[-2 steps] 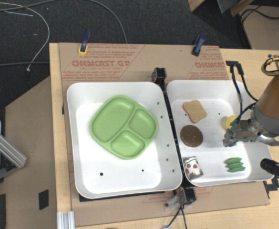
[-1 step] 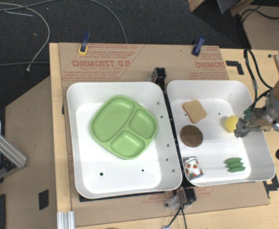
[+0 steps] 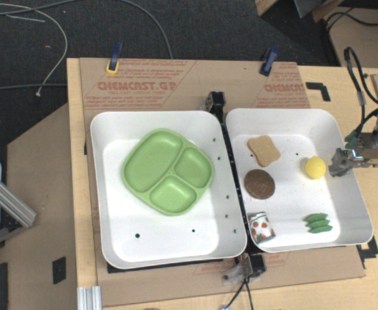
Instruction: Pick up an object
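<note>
The right bin (image 3: pixel 285 118) holds a tan bread slice (image 3: pixel 264 150), a round brown cookie (image 3: pixel 260 184), a yellow lemon (image 3: pixel 315 167), a green pea pod (image 3: pixel 318 223) and a small red-and-white can (image 3: pixel 260 227) lying at the front left corner. My gripper (image 3: pixel 341 162) shows at the right rim of this bin, just right of the lemon, with nothing seen between its tips.
The left bin (image 3: pixel 111 124) holds a green divided plate (image 3: pixel 168 171). Blue clamps (image 3: pixel 114 56) hold the cardboard at the bench's far edge. Cables (image 3: pixel 360 89) hang by the arm at the right.
</note>
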`<state>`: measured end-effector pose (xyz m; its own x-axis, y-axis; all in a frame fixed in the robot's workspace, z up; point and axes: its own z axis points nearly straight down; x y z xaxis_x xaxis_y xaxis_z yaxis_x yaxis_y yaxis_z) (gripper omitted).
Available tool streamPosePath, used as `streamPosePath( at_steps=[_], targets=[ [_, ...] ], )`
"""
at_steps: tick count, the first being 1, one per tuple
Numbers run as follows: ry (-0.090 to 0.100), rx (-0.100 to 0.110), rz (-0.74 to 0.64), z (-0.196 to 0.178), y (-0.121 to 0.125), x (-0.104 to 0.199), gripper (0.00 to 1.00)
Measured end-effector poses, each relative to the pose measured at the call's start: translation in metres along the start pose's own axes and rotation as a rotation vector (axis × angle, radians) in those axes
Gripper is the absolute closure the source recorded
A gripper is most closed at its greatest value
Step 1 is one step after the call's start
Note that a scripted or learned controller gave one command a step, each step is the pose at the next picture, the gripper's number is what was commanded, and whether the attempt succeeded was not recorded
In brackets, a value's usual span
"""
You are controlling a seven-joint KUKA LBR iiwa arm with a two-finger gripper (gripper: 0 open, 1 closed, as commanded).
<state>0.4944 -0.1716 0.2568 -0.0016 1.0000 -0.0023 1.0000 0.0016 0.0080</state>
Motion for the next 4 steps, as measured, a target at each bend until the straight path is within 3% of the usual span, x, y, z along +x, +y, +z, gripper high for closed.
streamPosePath(
  at_steps=[1,4],
  targets=[
    [0.001,0.004,0.000,-0.028,0.001,0.000,1.00],
    [0.005,0.012,-0.002,0.020,0.036,0.150,1.00]
  ],
)
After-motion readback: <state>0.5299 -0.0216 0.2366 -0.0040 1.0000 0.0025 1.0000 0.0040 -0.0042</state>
